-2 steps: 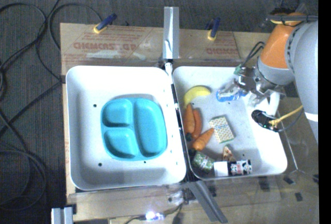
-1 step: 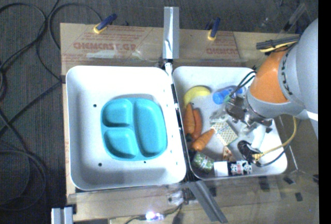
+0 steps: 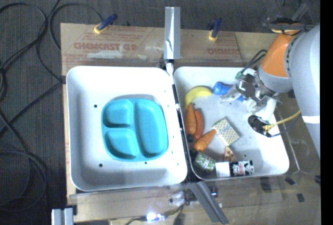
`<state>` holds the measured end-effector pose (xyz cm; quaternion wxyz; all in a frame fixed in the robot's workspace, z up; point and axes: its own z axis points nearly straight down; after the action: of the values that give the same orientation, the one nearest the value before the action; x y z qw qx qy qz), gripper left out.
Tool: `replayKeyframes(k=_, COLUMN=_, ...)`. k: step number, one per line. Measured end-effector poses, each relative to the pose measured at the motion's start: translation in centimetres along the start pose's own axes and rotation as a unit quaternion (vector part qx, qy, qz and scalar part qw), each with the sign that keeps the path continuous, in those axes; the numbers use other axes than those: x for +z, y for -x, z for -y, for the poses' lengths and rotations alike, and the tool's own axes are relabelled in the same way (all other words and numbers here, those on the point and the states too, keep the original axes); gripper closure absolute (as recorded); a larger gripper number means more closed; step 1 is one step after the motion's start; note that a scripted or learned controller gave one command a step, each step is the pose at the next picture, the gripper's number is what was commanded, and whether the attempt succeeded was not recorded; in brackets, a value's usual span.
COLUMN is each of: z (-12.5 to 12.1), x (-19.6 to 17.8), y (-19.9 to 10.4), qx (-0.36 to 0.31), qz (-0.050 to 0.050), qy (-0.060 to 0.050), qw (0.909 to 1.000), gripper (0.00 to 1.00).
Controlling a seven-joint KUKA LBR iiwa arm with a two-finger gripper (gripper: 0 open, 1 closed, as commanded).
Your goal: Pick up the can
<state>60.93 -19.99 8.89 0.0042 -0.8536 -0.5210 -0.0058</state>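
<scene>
My gripper (image 3: pixel 243 89) hangs far right; I cannot tell its state. The can (image 3: pixel 205 162), near left in the bin (image 3: pixel 276 159), looks light, stiff and slippery, so I'd grip across its sides.

Blue divided tray (image 3: pixel 135 128) in left bin (image 3: pixel 78 115); carrots (image 3: pixel 196 126), banana (image 3: pixel 197 95) in right bin (image 3: pixel 276 159).

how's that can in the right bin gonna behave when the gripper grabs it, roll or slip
The can seems to lie on its side in the right bin's front corner, so a nudge may roll it. Its rounded, probably smooth wall could slip between fingers. A carrot and a small carton crowd it, likely hampering a clean grasp by the gripper.
</scene>
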Motion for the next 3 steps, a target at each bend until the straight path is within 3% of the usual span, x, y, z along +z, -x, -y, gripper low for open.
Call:
replayKeyframes(k=1, z=-0.1, x=-0.9, y=0.3, qx=0.0, qz=0.005, qy=0.003, qw=1.0, gripper=1.0)
replayKeyframes(k=2, z=0.0, x=-0.9, y=0.0, qx=-0.002, qz=0.003, qy=0.002, qw=1.0, gripper=0.0)
replayKeyframes(k=3, z=2.8, x=-2.6, y=-2.3, qx=0.119, qz=0.008, qy=-0.001, qw=0.9928, gripper=0.0)
